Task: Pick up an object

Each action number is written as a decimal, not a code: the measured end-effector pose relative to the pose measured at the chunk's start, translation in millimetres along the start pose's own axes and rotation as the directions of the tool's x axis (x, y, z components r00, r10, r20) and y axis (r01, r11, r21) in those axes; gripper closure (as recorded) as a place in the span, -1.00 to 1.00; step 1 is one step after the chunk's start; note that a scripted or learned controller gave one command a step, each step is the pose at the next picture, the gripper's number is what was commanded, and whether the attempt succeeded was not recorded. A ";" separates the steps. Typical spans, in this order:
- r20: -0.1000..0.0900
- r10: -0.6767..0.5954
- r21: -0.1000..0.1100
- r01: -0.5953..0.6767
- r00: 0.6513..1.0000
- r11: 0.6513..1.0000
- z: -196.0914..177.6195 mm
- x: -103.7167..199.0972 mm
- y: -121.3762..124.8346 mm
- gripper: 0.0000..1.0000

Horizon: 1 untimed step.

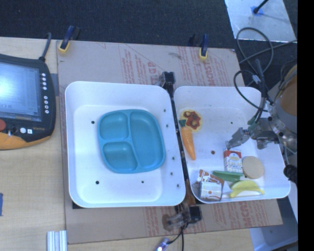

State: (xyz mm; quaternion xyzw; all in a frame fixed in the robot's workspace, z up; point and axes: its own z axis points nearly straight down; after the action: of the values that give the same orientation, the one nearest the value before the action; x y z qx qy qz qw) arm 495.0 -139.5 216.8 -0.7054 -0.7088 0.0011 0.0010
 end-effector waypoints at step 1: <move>0.001 -0.001 0.002 0.001 1.000 1.000 83.3 17.8 64.5 -1.00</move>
State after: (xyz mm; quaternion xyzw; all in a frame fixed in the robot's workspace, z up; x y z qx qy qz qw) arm 559.2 -121.3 133.3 -0.7050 -0.7092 0.0022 0.0012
